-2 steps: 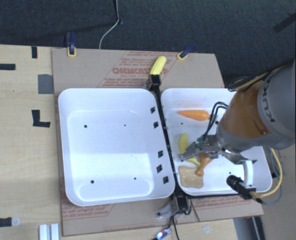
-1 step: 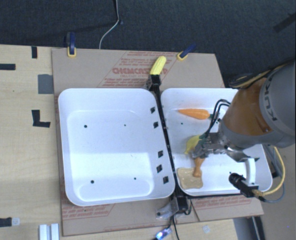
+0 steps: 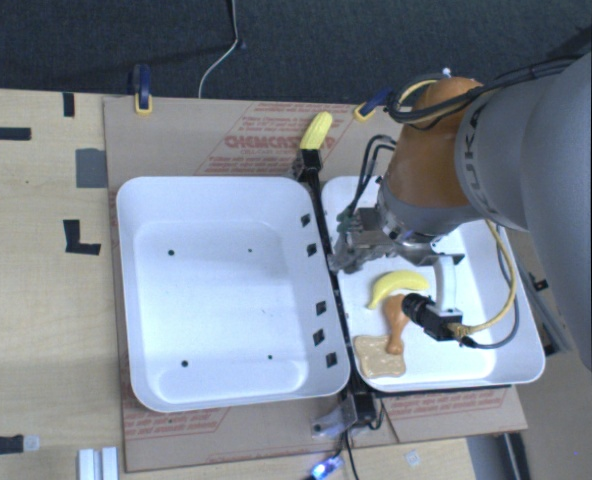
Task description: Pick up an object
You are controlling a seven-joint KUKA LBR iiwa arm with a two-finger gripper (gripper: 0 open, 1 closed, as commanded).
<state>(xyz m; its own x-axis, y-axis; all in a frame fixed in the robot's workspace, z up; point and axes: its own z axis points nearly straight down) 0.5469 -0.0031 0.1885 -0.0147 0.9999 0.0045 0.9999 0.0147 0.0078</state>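
Nothing lifted yet: banana [image 3: 396, 286] and drumstick [image 3: 395, 326] lie just beside my gripper [image 3: 354, 253]; finger state indeterminate

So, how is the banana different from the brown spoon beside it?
The banana is yellow; the brown spoon is tan-brown. The banana is a short curved piece lying mostly crosswise; the spoon looks straighter and runs lengthwise toward the near edge of the bin, its lower end on a flat beige piece. Both lie in the right bin, close together, beneath the gripper.
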